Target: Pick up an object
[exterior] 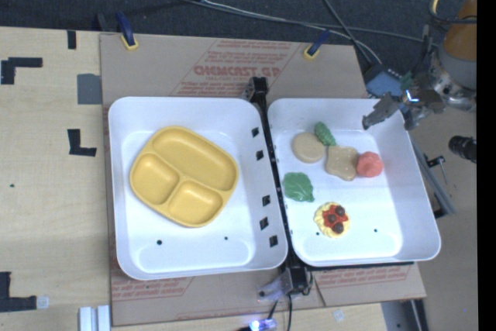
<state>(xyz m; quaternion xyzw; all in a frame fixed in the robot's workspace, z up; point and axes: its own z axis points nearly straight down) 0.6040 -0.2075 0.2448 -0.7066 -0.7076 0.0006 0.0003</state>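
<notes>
Now: left bin (132,244) holds yellow tray (184,176); right bin (403,236) holds food toys; pincer (391,114) open, empty.

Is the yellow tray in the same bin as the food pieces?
No, the yellow tray lies alone in the left bin, while the food pieces lie in the right bin.

Two bins sit side by side on the tabletop (46,190). The left bin (132,244) holds a divided plate (183,175). The right bin (387,236) holds five toy foods (332,219), clustered towards its left and middle.
</notes>
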